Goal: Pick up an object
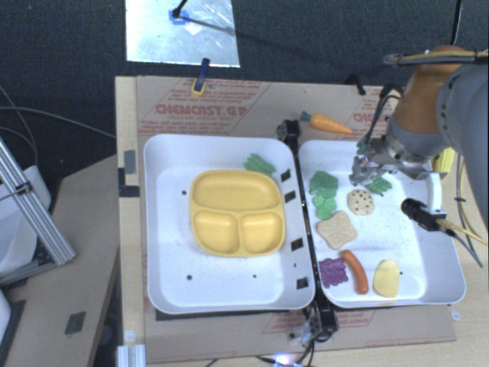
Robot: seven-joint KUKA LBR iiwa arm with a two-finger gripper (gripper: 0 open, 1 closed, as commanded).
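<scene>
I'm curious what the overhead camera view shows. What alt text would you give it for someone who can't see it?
A grey robot arm's gripper hangs low over the right white bin, above a green leafy toy near a cookie, bread slice and sausage. The left white bin holds a yellow divided tray.

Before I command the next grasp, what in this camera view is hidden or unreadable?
- Gripper: too small and cluttered in the camera view to tell its finger state, or whether it holds anything.
- Green leafy item under the gripper: partly covered by it; contact unclear.
- Yellow item by the right bin's far edge: mostly hidden behind the arm.
- Arm: cut off at the right edge.
</scene>
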